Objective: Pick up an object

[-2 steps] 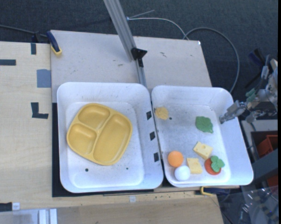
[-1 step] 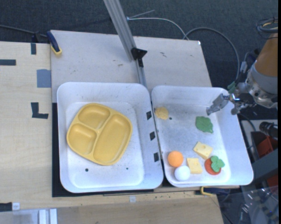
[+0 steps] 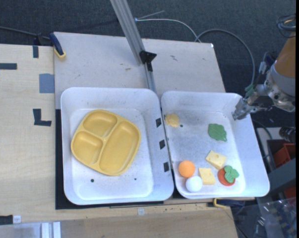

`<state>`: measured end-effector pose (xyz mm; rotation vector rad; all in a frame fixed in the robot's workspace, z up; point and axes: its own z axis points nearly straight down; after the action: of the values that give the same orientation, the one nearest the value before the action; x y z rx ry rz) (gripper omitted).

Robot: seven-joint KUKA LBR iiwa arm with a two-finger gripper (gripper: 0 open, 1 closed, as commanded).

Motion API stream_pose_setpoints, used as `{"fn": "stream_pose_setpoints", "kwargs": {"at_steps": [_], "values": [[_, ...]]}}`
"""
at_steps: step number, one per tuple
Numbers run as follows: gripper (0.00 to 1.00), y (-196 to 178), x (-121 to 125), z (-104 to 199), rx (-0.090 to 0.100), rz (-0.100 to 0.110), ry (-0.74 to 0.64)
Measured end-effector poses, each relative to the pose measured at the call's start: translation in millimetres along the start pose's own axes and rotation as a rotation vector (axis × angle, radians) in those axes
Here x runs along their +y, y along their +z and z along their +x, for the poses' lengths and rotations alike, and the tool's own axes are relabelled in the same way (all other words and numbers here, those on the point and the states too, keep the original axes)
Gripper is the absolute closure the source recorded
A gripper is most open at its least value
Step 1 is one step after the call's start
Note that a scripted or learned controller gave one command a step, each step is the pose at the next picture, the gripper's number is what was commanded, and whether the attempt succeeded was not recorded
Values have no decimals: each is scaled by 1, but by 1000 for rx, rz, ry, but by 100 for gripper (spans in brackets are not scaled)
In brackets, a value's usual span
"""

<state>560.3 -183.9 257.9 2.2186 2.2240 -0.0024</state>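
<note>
Presently we log the pincer [image 3: 238,111] over the right bin's [image 3: 253,148] far-right rim, grip state unreadable; green leaf toy [image 3: 217,132] lies left of it, apart, inside that bin.

Single fixed camera above counter [image 3: 114,58], looking down at slant; both white bins [image 3: 70,133] in frame; arm [image 3: 283,78] enters from right.

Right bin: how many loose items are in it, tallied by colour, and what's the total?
Yellow: 3, the small yellow lump, the upper cheese wedge and the lower cheese wedge
Green: 1, the green leafy piece
Orange: 1, the orange ball
White: 1, the white ball
Red with green top: 1, the tomato
Total: 7
</note>
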Motion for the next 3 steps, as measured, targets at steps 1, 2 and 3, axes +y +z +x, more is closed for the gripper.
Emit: {"fn": "stream_pose_setpoints", "kwargs": {"at_steps": [1,2,3], "values": [[100,23,-21,9,1,4,4],[100,101,55,44,2,4,-3],[0,96,55,42,1,0,1]]}}
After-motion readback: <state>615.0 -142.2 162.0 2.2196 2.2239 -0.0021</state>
